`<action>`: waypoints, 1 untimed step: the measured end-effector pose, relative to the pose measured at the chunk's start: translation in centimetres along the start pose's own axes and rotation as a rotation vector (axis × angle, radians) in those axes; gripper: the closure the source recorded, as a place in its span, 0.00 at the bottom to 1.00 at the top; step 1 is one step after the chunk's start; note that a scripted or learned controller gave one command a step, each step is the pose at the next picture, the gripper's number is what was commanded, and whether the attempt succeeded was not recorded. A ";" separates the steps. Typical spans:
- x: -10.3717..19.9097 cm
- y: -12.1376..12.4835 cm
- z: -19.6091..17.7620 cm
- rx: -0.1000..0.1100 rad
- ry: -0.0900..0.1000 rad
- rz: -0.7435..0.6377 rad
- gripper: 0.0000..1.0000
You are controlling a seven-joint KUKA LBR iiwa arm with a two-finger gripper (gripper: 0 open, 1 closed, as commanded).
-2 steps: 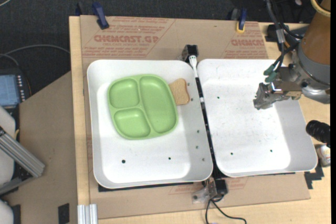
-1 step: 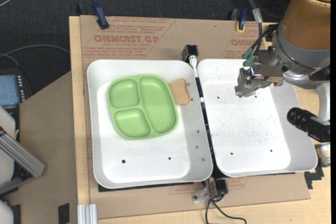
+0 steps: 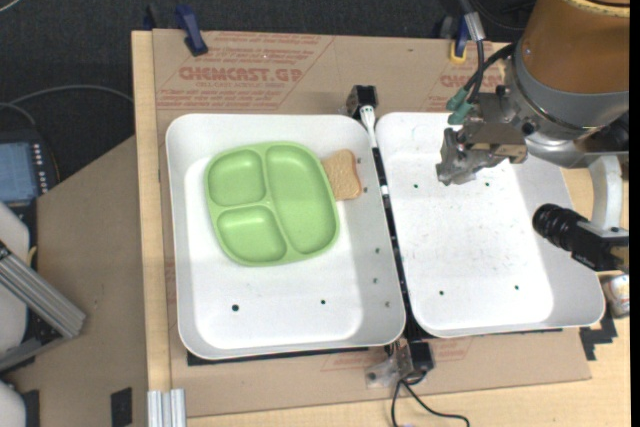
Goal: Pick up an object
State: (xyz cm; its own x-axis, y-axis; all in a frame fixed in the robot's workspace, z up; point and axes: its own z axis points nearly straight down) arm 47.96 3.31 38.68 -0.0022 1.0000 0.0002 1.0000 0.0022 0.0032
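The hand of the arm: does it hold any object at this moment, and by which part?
Nothing is seen held. The hand hangs over the right bin; the green plate and the cracker lie in the left bin.

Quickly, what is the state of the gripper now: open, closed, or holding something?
Gripper: cannot be told from this view. It hangs over the right bin, with no object seen in it.

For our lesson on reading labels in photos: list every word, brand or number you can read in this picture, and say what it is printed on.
"CHEMCAST" followed by letters like "G.P", in red on the brown board under the bins; one clear line, with fainter repeats above it.
More red print on the board's right part: too faint and cut off to read.
Nothing else carries readable text.
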 end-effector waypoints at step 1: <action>7.8 0.0 -4.3 -0.003 0.003 -0.008 1.00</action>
